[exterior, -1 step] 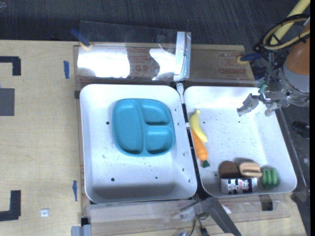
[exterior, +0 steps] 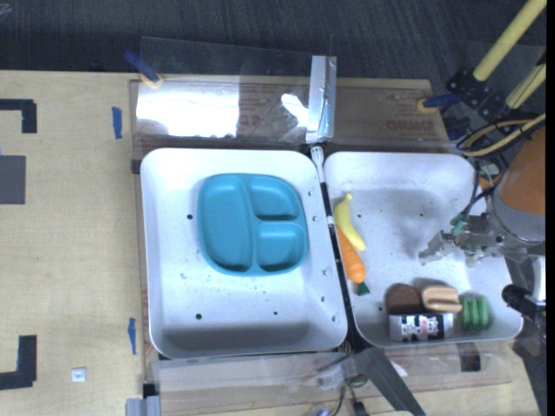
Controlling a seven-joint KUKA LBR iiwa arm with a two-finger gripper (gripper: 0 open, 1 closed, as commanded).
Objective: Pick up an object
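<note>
My gripper (exterior: 440, 243) hangs over the right part of the right bin (exterior: 390, 176), reaching in from the right below the arm's orange band (exterior: 527, 185). Nothing shows in it. A yellow banana (exterior: 348, 223) and an orange carrot (exterior: 353, 261) lie along that bin's left wall. Near the front edge sit a brown round piece (exterior: 403, 298), a tan bun-like piece (exterior: 440, 298), a green ridged piece (exterior: 474, 311) and a dark can (exterior: 421, 326) on its side. These lie below and slightly left of the gripper.
In the left bin (exterior: 165, 258) lies a blue divided plate (exterior: 253, 222). A clear plastic panel (exterior: 225, 102) stands behind the bins. Cables and yellow tubes (exterior: 507, 42) crowd the upper right. The wooden bench (exterior: 61, 258) spreads to the left.
</note>
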